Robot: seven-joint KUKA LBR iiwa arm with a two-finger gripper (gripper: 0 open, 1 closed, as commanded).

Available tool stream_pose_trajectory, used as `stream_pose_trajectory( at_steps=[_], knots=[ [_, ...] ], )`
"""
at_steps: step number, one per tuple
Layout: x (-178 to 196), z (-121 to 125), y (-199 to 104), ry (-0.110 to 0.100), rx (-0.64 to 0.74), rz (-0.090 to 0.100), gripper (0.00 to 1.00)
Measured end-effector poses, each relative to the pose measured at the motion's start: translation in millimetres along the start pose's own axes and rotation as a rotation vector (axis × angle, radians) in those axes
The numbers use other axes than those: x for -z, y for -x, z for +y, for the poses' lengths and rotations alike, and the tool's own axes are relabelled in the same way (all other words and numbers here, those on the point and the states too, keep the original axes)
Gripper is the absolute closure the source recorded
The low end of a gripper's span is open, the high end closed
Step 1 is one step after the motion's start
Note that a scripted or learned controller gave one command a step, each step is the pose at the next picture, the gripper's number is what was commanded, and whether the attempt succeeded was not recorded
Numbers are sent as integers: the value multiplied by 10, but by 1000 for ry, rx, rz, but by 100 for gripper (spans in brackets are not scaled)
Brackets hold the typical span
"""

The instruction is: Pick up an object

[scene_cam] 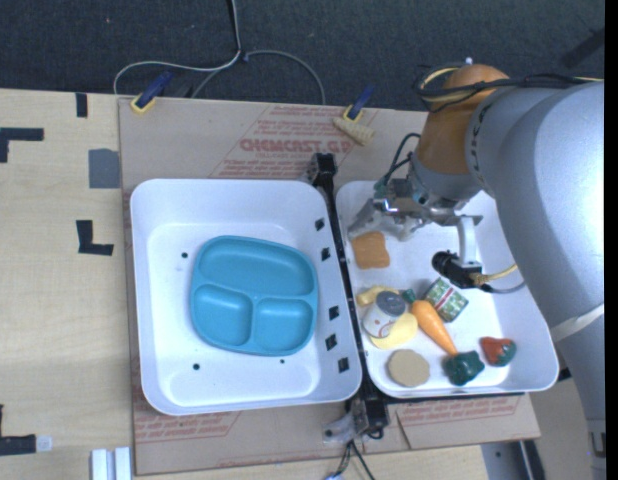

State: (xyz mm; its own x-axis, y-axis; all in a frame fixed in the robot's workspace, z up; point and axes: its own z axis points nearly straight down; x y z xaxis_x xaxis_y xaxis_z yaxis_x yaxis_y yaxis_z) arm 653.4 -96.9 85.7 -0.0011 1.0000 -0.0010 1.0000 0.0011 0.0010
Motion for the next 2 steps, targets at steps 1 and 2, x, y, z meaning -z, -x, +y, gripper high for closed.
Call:
stream_pose_trajectory(
  at_steps=[1,2],
  knots=[
    [2,-29,-3,3,0,-1,0],
    [7,-192,0,4,1,-1,0]
  ],
)
